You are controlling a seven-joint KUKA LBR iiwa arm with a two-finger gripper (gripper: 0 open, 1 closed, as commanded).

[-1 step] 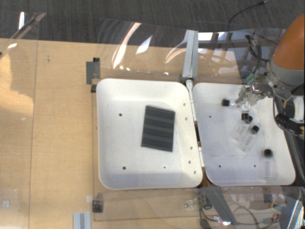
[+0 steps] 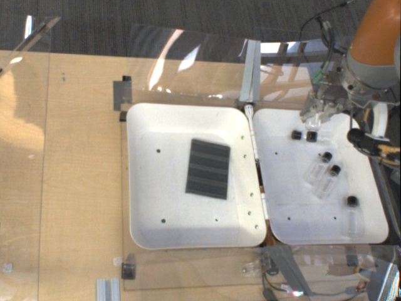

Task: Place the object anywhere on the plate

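Observation:
A dark grey ribbed plate [image 2: 208, 168] lies flat in the middle of the left white bin [image 2: 144, 187]. Several small clear vials with black caps lie in the right bin [image 2: 282, 199]: two caps [image 2: 296, 134] sit near its far edge, a pair of vials [image 2: 326, 174] lies in the middle, and one vial [image 2: 353, 212] rests near the front right. My gripper [image 2: 315, 113] hangs over the far part of the right bin, just above and behind the two caps. I see nothing clearly held in it.
A metal post [image 2: 250, 74] stands behind the gap between the bins. Cables [image 2: 326, 30] and the arm's orange band [image 2: 379, 24] fill the upper right. A black clamp [image 2: 124, 93] sits at the left bin's far left corner.

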